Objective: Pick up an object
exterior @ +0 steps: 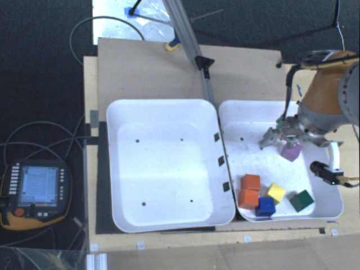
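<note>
One purple block (291,151) sits seemingly just under the gripper (286,138).

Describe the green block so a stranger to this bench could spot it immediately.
Look at the right-hand white bin, the one the arm reaches over. Along its near edge lies a cluster of blocks; the green block is the one farthest right, lying slightly apart. It is the only dark green piece, unlike the orange blocks, yellow block and blue block.
</note>
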You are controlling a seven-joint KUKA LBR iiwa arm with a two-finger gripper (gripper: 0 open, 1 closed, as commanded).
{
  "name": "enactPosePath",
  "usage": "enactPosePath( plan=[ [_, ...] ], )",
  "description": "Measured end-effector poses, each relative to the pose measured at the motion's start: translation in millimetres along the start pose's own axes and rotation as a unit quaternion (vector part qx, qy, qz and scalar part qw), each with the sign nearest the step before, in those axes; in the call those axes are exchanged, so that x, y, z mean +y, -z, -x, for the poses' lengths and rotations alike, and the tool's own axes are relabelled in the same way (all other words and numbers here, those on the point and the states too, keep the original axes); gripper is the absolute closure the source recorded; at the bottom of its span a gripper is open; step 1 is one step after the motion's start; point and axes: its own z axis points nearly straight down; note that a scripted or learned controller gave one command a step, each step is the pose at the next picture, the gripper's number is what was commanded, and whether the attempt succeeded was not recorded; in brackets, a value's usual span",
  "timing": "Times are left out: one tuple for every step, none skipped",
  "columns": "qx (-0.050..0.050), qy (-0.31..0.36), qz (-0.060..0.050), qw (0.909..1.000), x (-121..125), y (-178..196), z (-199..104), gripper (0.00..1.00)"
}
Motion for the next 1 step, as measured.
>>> enactPosePath(
  plan=[
    [0.0,0.001,0.003,1.0,1.4,13.7,0.5,1.0]
  ],
)
